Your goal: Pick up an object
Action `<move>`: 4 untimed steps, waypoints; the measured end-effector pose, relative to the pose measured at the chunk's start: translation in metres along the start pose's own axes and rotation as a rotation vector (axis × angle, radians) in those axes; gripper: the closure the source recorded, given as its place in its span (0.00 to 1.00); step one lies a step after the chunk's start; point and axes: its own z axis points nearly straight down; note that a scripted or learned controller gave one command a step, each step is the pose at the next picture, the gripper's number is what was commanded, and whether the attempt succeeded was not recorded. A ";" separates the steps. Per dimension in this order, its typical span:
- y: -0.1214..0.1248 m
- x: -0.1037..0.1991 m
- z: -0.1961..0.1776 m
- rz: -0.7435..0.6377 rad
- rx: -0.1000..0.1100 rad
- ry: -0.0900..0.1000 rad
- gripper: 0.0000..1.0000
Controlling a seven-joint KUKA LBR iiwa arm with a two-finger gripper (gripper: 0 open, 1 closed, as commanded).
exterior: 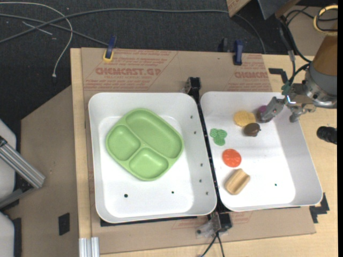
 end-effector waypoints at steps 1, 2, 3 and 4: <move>0.003 0.000 -0.007 -0.003 -0.013 -0.003 0.00; 0.004 0.003 0.052 -0.002 -0.012 -0.002 0.00; -0.001 0.008 0.114 -0.002 -0.007 0.000 0.00; -0.001 0.009 0.129 -0.003 -0.010 -0.002 0.00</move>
